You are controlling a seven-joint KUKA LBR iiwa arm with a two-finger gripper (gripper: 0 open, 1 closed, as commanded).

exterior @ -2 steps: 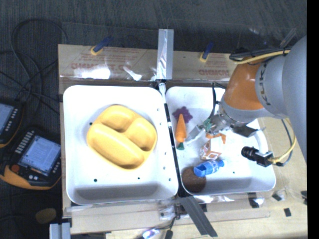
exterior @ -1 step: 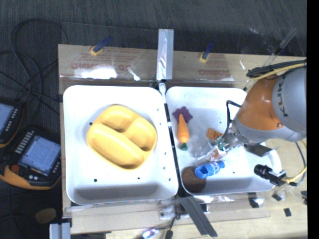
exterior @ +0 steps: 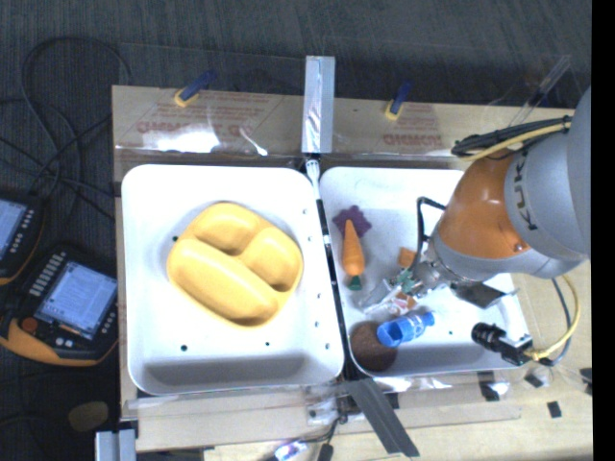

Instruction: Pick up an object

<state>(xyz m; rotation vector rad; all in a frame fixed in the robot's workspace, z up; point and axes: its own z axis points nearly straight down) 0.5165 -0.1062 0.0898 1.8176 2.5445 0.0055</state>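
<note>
My gripper (exterior: 408, 281) reaches down into the right bin (exterior: 384, 200) from the right, under the orange wrist band, its tip among the clutter at the bin's middle. Right beneath it lies a small clear plastic bottle (exterior: 402, 328) with a blue label. A brown round object (exterior: 373, 344) sits at the bin's front left corner. An orange carrot (exterior: 353, 248) with a purple top (exterior: 351, 219) lies along the bin's left wall. A small orange piece (exterior: 406, 255) rests just above the gripper tip. I cannot make out anything held.
The left bin (exterior: 154, 353) holds a large yellow bun-shaped object (exterior: 233, 261). A metal divider post (exterior: 318, 104) stands at the back between the bins. Handheld pendants (exterior: 58, 301) lie on the floor at the left.
</note>
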